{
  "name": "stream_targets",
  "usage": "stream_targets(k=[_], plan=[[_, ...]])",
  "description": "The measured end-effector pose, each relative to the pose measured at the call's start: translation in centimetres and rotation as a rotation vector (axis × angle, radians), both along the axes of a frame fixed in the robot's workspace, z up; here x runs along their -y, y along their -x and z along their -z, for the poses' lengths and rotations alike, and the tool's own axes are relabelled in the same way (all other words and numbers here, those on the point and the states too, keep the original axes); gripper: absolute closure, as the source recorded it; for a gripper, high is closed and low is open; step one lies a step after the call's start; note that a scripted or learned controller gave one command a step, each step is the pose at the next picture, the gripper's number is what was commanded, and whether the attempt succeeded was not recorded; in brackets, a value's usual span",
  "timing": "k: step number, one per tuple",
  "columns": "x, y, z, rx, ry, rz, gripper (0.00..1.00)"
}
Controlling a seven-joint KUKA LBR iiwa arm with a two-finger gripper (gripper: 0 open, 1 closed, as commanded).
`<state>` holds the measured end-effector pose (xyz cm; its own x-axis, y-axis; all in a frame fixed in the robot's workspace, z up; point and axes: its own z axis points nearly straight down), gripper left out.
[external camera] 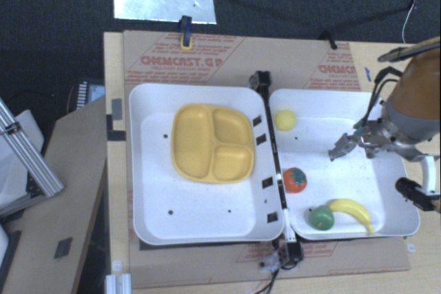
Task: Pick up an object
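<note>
Arm over right bin, nothing gripped

Green fruit (320, 218) and banana (353, 212) lie touching at right bin's (386, 182) near edge, tomato (295, 180) by the divider, lemon (285, 120) far corner: spread out, so each is reachable alone. Jaws (339, 149) hang over bare bin floor btwn them, part open, holding nothing. Count: 4 fruit, 1 yellow tray (211, 142) in left bin (151, 203), 2 bins

A cardboard-covered bench (227, 55) bears two white bins (148, 148) (386, 175) side by side.
</note>
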<state>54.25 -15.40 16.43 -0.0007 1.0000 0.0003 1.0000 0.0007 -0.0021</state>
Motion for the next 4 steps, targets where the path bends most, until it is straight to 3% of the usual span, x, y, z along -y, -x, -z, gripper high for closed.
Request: stream_targets(k=[1,2,4], plan=[[0.0,0.3,4.2,0.0,0.0,0.0,0.0],[0.1,0.1,2.9,0.005,0.001,0.001,1.0],[0.2,0.3,-8.6,0.01,0.003,-0.004,1.0]])
